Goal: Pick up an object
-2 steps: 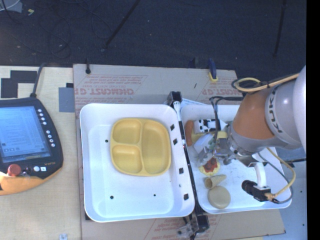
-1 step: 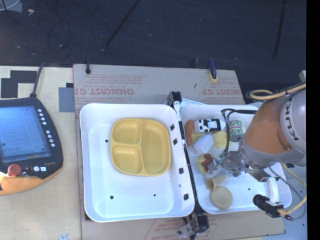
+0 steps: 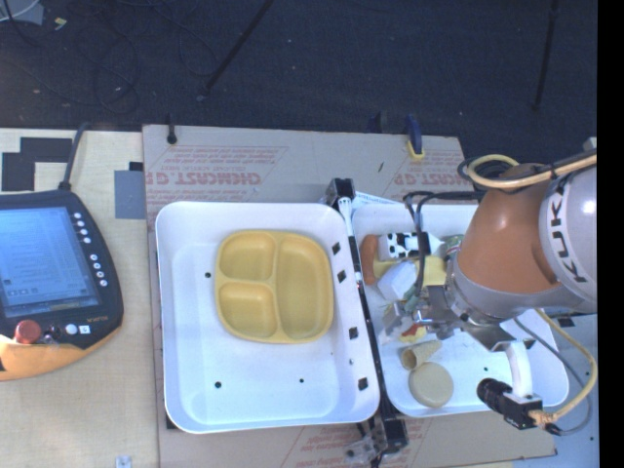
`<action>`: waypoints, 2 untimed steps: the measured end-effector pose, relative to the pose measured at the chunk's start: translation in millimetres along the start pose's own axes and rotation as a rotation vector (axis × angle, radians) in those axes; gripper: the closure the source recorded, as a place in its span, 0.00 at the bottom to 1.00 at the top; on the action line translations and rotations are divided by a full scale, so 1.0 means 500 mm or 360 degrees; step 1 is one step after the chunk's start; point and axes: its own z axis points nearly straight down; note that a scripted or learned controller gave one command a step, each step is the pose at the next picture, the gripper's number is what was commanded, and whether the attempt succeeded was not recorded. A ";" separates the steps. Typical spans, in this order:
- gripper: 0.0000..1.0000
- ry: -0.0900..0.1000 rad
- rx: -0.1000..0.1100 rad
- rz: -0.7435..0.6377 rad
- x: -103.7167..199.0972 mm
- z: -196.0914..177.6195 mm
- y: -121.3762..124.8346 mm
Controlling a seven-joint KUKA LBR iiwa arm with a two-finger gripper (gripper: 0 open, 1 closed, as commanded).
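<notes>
control tablet (image 3: 54, 271) left of bins, cardboard sheet (image 3: 292, 169), blue clamp (image 3: 414, 136)

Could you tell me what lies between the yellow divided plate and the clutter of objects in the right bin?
In the camera view, the bins' adjoining white walls separate the yellow divided plate from the clutter, beside bare left-bin floor.

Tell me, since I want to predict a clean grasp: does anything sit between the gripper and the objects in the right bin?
Hard to say. The arm's orange band covers the gripper, which is low over the right bin amid crowded objects. The round tan lid lies apart from them, with nothing over it.
</notes>
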 end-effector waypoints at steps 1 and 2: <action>0.00 -0.0004 0.0016 0.0017 -0.101 0.194 -0.005; 0.00 -0.0004 0.0000 0.0005 -0.093 0.205 0.135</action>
